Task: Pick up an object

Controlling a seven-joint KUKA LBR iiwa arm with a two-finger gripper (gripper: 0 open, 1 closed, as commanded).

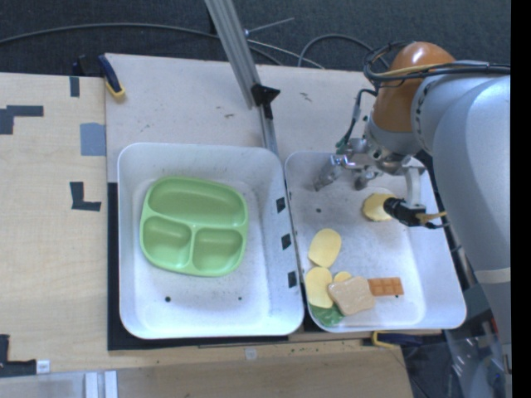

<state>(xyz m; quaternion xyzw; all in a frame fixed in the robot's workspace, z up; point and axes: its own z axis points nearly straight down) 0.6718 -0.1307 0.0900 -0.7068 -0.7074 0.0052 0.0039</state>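
Camera view puts the gripper (342, 175), fingers seemingly spread and empty (glare blurs them), over the right bin (431, 297); the nearest yellow slice (375, 207) lies just beside it, toward the bin's front-right.

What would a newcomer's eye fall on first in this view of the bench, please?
The bright green divided plate lying in the left bin stands out most. Next comes the grey arm with its orange band at the upper right, its claw open above the far end of the right bin. Toward that bin's near end lie yellow slices, a tan bread slice and an orange cracker.
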